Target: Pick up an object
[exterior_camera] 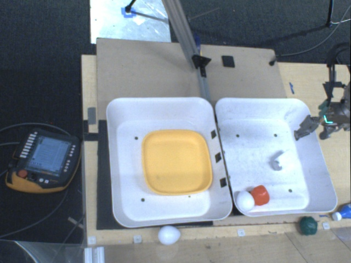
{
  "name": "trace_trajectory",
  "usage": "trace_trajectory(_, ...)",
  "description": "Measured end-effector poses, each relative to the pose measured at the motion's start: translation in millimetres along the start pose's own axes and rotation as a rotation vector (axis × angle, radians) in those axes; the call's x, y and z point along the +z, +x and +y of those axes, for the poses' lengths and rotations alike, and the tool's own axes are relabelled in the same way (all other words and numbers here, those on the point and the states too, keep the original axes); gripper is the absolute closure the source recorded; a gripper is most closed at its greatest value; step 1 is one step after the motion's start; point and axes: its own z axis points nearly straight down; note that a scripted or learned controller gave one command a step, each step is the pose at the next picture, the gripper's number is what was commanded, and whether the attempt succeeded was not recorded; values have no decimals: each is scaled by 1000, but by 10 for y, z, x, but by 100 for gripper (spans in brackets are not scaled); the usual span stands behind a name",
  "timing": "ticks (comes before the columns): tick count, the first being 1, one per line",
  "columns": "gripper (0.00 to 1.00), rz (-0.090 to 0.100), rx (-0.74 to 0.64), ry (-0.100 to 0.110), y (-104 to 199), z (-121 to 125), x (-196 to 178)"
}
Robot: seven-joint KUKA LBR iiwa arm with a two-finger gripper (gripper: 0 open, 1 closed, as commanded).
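1. Gripper (313, 126) at the right edge of the right bin (307, 199), just over its rim, jaws spread apart and gripping nothing.
2. Nothing lifted yet; every candidate object lying at rest, so the pick judged as not begun or barely started.
3. In the right bin: small grey curved piece (277, 161) near the middle, well apart from the gripper; orange cylinder (260, 195) and white ball (244, 201) touching each other in the near left corner.
4. In the left bin (123, 163): yellow square plate (177, 161) flat in the centre, filling much of the floor.
5. Outside the bins on the desk (258, 240): white egg-shaped object (169, 234) by the near rim of the left bin, dark green ball (308, 225) beyond the near right corner.
6. Left to do: choose a target, most likely the grey piece as the nearest, move over it, descend, close, lift.
7. Likely trouble: grey piece small and flat, easy to miss.
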Motion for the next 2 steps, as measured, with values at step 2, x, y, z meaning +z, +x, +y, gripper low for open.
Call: trace_trajectory(2, 0, 1, 0, 4, 54, 67, 465)
